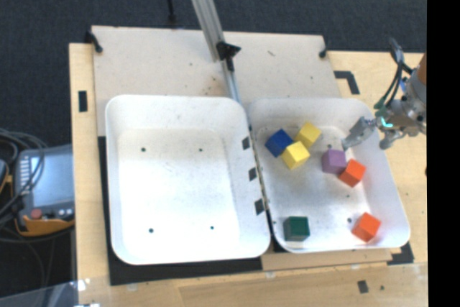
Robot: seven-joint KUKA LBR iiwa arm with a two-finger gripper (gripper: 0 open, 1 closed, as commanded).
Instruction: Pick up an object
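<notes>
The right bin [316,246] holds several small cubes: a blue one [278,142], two yellow ones [309,134] [295,154], a purple one [333,161], two orange ones [352,173] [366,226] and a dark green one [296,228]. My gripper [374,134] hangs at the bin's upper right, above and to the right of the purple cube. Its two fingers are spread apart with nothing between them, so it stands open.
The left bin [115,154] lies beside the right one. A slanted metal pole [205,7] rises from the back between the bins. A small device with a screen [43,180] and cables sits at the far left, off the bench.
</notes>
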